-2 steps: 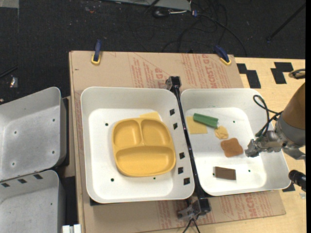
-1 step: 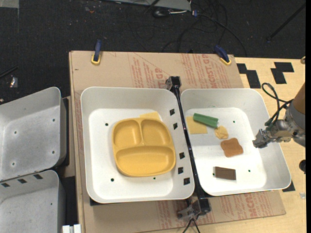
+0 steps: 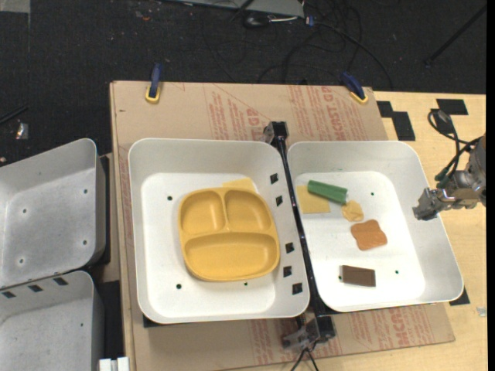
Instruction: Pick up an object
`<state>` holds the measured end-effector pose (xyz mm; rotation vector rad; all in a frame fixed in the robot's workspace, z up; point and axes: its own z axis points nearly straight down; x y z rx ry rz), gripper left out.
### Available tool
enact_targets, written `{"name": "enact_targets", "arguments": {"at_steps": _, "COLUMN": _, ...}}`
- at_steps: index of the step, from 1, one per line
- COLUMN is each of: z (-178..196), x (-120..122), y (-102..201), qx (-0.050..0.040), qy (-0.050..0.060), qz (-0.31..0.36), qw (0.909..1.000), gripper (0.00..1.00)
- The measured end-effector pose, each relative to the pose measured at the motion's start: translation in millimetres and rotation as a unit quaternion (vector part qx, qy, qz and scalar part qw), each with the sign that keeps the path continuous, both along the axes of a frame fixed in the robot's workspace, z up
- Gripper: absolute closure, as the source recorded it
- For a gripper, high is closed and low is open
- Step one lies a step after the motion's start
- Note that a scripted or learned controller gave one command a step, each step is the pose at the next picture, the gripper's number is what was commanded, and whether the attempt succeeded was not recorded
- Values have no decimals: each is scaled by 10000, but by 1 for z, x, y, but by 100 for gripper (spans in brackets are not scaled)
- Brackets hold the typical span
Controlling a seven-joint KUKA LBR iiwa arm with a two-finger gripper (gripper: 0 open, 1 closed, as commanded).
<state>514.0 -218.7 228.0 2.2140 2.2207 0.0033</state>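
The landmark for all positions is the divider (image 3: 292, 222) between the two white bins on the surface (image 3: 201, 107).

Left of the divider, the left bin (image 3: 155, 284) holds a yellow compartment tray (image 3: 229, 234), lying flat, with a pale yellow slab (image 3: 241, 185) partly showing from under its far edge.

Right of the divider, the right bin (image 3: 402, 168) holds the candidate objects: a pale yellow block (image 3: 312, 202) just beside the divider, a green bar (image 3: 327, 191) lying across that block's far corner, a small tan lump (image 3: 353, 211) next along, an orange piece (image 3: 369, 235) near it, and a dark brown block (image 3: 357, 276) toward the near wall.

Furthest from the divider, the gripper (image 3: 428, 207) sits at the right bin's outer wall. Whether it is open or closed cannot be determined; nothing is visible in it.

Failure risks, as judged: the green bar, pale block and tan lump lie close together, so a descent there may contact two items. The flat pieces offer little height to grip. A low approach may strike the bin wall.
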Motion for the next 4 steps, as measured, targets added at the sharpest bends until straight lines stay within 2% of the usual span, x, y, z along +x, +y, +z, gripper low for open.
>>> {"name": "enact_targets", "arguments": {"at_steps": 1, "z": 24, "x": 1, "y": 0, "qx": 4, "qy": 10, "qz": -2, "qw": 10000, "gripper": 100}}
{"name": "enact_targets", "arguments": {"at_steps": 2, "z": 28, "x": 17, "y": 56, "qx": 17, "qy": 19, "qz": 24, "qw": 10000, "gripper": 100}}
{"name": "enact_targets", "arguments": {"at_steps": 3, "z": 31, "x": 45, "y": 108, "qx": 18, "qy": 14, "qz": 26, "qw": 10000, "gripper": 100}}
{"name": "enact_targets", "arguments": {"at_steps": 4, "z": 19, "x": 56, "y": 155, "qx": 20, "qy": 33, "qz": 21, "qw": 10000, "gripper": 100}}
